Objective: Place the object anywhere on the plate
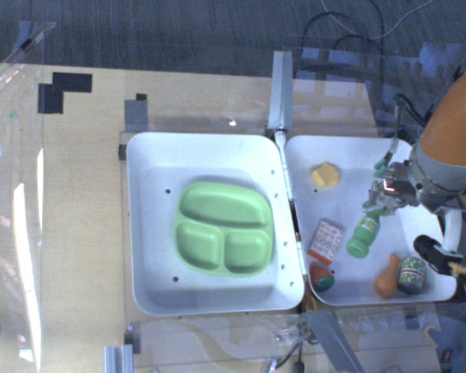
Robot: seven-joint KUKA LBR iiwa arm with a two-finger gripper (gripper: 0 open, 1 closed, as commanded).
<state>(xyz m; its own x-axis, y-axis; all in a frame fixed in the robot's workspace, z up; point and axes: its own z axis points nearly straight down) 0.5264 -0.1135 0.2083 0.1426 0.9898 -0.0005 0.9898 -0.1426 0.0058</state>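
Note:
A green divided plate point(222, 228) lies in the left white bin point(147, 169). In the right bin point(349, 150), my gripper point(382, 196) hangs on the grey arm with its orange band point(454, 130). It is right over the top end of a green bottle point(363, 238), which lies tilted on the bin floor. The view does not show whether the gripper touches the bottle.
The right bin also holds a yellow lump point(325, 175) at the back, a red-and-white packet point(325, 241), a red and green fruit point(321, 278) at the front, an orange carrot-like piece point(387, 277) and a small can point(412, 274). A metal divider point(280, 92) runs between the bins.

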